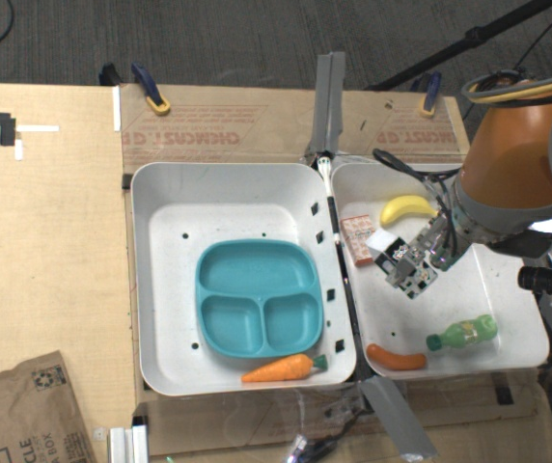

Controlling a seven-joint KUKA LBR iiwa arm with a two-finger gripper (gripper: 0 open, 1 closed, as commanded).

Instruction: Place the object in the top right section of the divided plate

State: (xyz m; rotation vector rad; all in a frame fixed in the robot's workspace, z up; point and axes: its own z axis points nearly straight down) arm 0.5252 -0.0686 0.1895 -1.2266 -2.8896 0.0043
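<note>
Two bins (151, 258), teal plate (257, 302) (left), pincer (409, 276) right.

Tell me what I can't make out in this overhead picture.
- Pincer: too small and cluttered to tell how it is set, or whether it holds anything.
- Small red-and-white box: print too small to read.
- Right bin: the arm's orange band hides its far right corner.
- Banana: cables cross its right end.

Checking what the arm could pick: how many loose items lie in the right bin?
4: banana at back, small red-and-white box at left, green bottle and orange sausage-shaped item at front. The gripper may hide more.
</note>
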